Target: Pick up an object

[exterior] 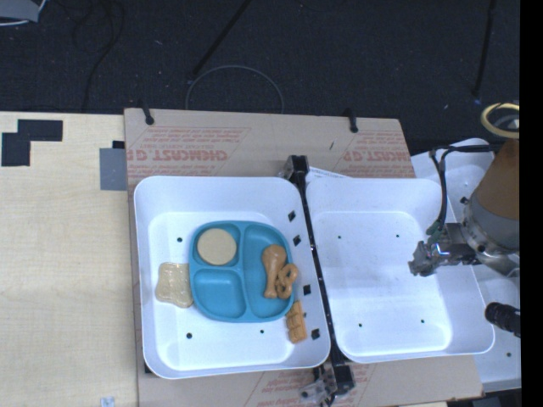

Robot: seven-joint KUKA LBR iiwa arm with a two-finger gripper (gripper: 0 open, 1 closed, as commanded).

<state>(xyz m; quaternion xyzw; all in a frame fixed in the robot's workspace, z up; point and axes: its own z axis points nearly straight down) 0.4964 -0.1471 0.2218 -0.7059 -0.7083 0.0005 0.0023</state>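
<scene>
**binwatcher:** ok going L to R. Bench (59, 253) is pale wood w/ a cardboard sheet (263, 147) under both bins. Left bin (165, 197) has a blue divided tray (227, 299) sitting mid-bin. Round tan disc (215, 246) in the tray's far-left compartment, brown pretzel-ish piece (279, 272) in the right compartment. Pale beige flat piece (174, 284) lies on the bin floor, touching the tray's left edge. Small orange-brown chunk (296, 322) just off the tray's near-right corner, close to the bin wall.

**kuka_fan:** and the arm?

**binwatcher:** Right bin (373, 227) is where it's at. Gripper (424, 259) is at the bin's right wall, approx mid-height, arm (501, 193) coming in from the right edge. Nothing between the fingers afaict, but wide vs narrow, can't tell, too small/dark. All the pickable stuff is in the left bin, well apart from the gripper.
</scene>
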